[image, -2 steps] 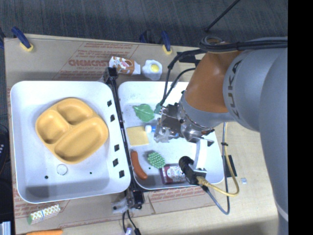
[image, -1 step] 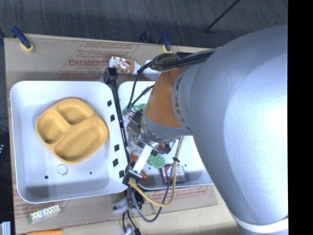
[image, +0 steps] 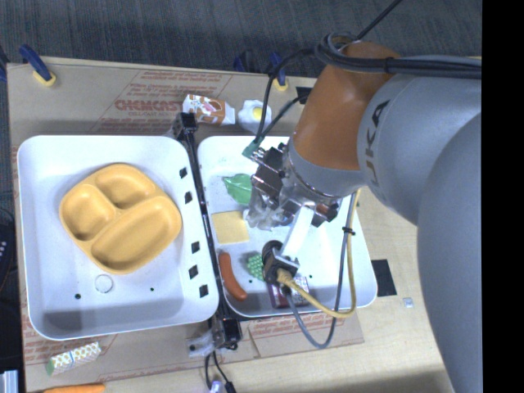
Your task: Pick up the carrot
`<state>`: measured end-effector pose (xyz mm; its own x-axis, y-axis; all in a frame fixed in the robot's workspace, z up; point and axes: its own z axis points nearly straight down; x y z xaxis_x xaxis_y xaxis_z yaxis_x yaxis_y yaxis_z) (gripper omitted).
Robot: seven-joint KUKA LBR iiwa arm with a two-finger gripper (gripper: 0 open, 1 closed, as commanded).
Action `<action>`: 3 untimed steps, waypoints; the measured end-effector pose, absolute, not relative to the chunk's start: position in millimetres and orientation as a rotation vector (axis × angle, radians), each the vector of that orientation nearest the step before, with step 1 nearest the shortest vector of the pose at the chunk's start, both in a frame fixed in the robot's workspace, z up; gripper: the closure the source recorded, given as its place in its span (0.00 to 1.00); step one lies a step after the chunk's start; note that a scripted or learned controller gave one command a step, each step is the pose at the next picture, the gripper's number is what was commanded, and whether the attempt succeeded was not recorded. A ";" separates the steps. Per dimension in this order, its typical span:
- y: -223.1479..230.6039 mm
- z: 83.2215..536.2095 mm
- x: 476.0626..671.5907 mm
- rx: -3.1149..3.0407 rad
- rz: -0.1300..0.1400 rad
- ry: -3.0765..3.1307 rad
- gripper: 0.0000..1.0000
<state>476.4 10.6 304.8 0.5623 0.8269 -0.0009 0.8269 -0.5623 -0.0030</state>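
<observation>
Arm: the grey KUKA arm, orange band above the wrist, reaches in from the right and hangs over the right bin.
Gripper: the gripper sits low over the middle of the right bin, just above the yellow slice; I cannot tell from this angle whether it is open or closed, or whether it has anything.
Carrot: the carrot lies in the right bin, a slim orange-red piece along the bin's left wall near the front corner, apart from the gripper.
Right bin, other items: a pale yellow cheese slice sits just above the carrot; a green leafy piece lies further back; a small green dotted piece rests just right of the carrot, beside the arm's black fitting.
Cable: a yellow cable loops down from the arm across the right bin's front edge.
Left bin: the left bin holds a yellow divided plate, well apart from the action.
Bench: small packets sit behind the bins, and a wrapped sweet lies in front of the left bin.
</observation>
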 end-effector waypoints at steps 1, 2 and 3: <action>51.9 206.7 475.2 -2.899 0.009 -1.197 1.00; 22.3 271.0 476.3 -2.902 0.005 -1.195 1.00; 55.4 208.1 475.1 -2.938 0.010 -1.100 1.00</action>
<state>475.1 55.4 208.1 0.7540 0.6568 -0.0042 0.6568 -0.7540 -0.0066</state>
